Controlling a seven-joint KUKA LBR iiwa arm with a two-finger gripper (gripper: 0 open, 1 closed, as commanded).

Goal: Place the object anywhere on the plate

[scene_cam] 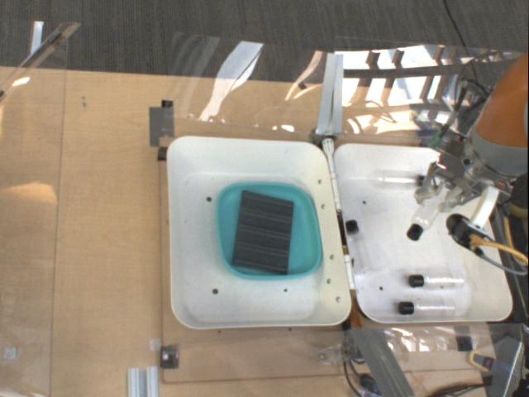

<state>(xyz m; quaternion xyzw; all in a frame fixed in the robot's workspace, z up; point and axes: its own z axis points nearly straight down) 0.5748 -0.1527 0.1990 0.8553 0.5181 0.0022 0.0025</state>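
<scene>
A teal plate (307, 246) lies in the left bin (190, 222), and a dark grey ribbed block (264, 231) rests flat on it. Over the right bin (372, 160), my gripper (432, 193) hangs below the orange-banded wrist. It is shut on the upper end of a clear tube (422, 217). The tube slants down to the left and ends in a black cap (414, 232). The gripper is well to the right of the plate, beyond the wall between the bins.
Two more clear tubes with black caps (417, 280) (406, 308) lie near the right bin's front edge. Another clear tube (393, 177) lies toward the back. A small black cap (351, 226) sits by the dividing wall. Cables (488, 246) trail beside the wrist.
</scene>
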